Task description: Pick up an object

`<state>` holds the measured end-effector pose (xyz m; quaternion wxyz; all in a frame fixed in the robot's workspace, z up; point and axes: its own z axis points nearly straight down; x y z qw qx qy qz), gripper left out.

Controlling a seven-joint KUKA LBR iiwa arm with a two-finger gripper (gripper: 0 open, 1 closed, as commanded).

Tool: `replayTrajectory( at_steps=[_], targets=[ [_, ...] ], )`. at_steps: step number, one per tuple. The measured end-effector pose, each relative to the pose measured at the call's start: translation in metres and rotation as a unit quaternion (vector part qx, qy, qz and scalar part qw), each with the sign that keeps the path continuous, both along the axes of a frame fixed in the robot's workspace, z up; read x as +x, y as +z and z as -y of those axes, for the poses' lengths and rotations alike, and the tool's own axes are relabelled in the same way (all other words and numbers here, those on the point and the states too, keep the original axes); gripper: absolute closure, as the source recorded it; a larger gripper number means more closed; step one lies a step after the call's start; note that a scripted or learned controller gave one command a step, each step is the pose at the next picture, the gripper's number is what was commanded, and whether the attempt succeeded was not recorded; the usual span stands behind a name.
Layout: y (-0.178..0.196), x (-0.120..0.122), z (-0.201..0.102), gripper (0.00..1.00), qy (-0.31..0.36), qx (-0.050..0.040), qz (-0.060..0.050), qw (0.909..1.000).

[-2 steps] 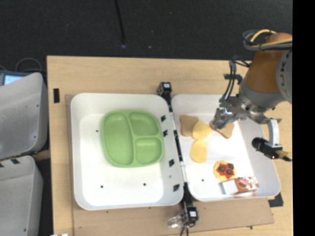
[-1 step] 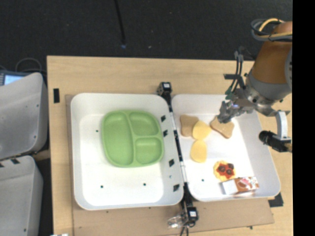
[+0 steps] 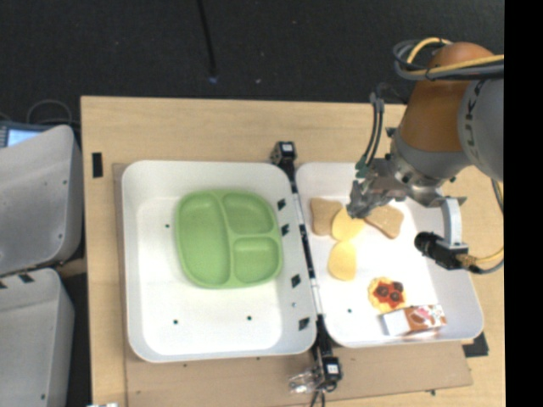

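My gripper (image 3: 362, 203) hangs low over the upper middle of the right bin (image 3: 441, 312). It sits right above a yellow round piece (image 3: 346, 225), between a tan toast slice (image 3: 322, 216) on its left and another tan slice (image 3: 387, 220) on its right. A second yellow piece (image 3: 343, 261) lies just below. Lower in the bin rest a small pizza-like piece with dark spots (image 3: 387, 292) and a white and red packet (image 3: 414, 319). The gripper body hides the fingertips.
The left bin (image 3: 153, 312) holds a green divided plate (image 3: 229, 238). A black clamp (image 3: 282, 153) sits at the top of the wall between the bins. Cables and a black fitting (image 3: 441, 250) hang off the arm over the right bin's right side.
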<state>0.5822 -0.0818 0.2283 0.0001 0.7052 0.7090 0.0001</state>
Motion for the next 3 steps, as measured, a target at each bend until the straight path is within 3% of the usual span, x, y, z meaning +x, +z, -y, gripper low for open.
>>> replayTrajectory(
  at_steps=[2, 3],
  targets=[
    [0.016, -0.017, -0.112, 1.0, 0.001, 0.001, 0.001, 1.0],
    [0.016, -0.04, -0.171, 1.0, 0.001, 0.0008, -0.001, 1.0]
  ],
)
